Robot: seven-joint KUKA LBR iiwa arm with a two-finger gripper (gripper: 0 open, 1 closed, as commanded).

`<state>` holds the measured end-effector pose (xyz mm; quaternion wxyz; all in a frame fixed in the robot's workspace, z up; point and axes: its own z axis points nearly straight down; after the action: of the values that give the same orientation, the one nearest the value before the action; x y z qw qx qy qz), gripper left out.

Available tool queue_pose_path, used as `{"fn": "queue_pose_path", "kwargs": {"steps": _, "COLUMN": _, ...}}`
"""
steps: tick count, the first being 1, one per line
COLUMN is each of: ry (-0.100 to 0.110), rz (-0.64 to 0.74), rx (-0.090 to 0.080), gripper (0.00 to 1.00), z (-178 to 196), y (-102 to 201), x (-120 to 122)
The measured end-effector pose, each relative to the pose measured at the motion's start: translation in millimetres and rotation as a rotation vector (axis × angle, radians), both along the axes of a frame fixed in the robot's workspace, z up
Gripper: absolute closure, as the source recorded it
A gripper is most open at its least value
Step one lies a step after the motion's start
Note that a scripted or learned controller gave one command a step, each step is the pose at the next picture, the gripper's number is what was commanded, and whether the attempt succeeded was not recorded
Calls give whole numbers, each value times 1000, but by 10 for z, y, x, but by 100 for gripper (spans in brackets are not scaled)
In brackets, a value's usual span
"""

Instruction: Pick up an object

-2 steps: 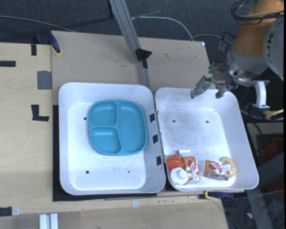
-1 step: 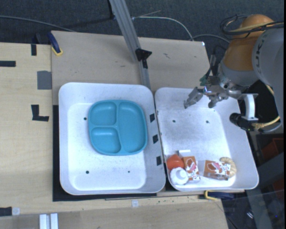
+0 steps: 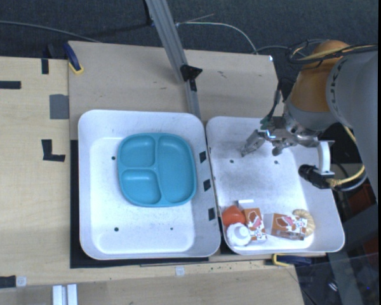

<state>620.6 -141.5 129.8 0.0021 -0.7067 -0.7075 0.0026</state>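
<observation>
Objects to pick from: an orange-red ball-like item [image 3: 233, 215], a white round piece [image 3: 239, 234] just below it, a red-and-white packet [image 3: 254, 224] beside them, and a brown snack packet [image 3: 293, 224] to the right, all clustered along the near edge of the right bin [image 3: 267, 180]. Nothing lifted yet; every item resting on the bin floor. Pincer [image 3: 265, 145] hanging over the far part of the same bin, well apart from the cluster, fingers spread and released, nothing between them. Left to do, judging from this: travel toward the cluster, descend, close, lift. In the left bin [image 3: 95, 170], a teal divided plate [image 3: 157, 169], untouched. Hard to make out: packet labels blurred, exact nature of the white piece unclear, pincer height above the bin floor uncertain from this slant.
</observation>
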Motion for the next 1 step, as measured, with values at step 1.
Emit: {"fn": "queue_pose_path", "kwargs": {"steps": 1, "ry": -5, "rz": 2, "rx": 1, "gripper": 100, "z": 133, "y": 11, "x": 16}}
